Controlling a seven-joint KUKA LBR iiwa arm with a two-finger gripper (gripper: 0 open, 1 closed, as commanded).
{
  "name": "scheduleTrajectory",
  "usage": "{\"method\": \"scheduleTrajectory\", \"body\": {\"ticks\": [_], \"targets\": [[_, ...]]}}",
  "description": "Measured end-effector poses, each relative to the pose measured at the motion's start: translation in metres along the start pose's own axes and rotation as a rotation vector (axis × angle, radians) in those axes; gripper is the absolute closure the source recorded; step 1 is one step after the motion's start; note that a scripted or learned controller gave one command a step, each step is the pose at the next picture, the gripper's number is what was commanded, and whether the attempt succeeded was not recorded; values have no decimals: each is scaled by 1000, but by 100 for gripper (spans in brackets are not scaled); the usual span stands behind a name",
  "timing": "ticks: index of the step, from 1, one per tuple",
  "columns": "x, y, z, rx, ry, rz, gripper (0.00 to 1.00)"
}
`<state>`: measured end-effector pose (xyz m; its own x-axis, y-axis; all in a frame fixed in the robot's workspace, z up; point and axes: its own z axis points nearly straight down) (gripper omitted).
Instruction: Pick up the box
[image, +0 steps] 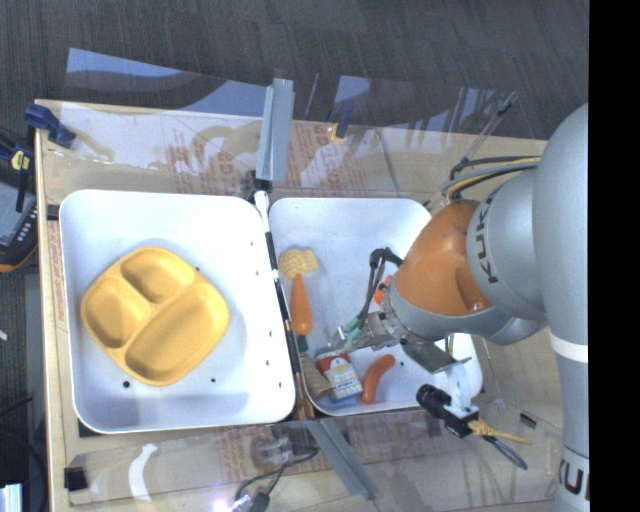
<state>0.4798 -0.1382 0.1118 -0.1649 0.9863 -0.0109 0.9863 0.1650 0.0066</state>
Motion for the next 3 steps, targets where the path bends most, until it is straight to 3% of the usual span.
{"method": "scheduleTrajectory", "body": {"ticks": [1, 2, 3], "targets": [[0, 0, 0, 0, -1, -2, 0], [26, 4, 14, -1, 5, 134, 0], [26, 4, 6, 1, 6, 128, 100]]}}
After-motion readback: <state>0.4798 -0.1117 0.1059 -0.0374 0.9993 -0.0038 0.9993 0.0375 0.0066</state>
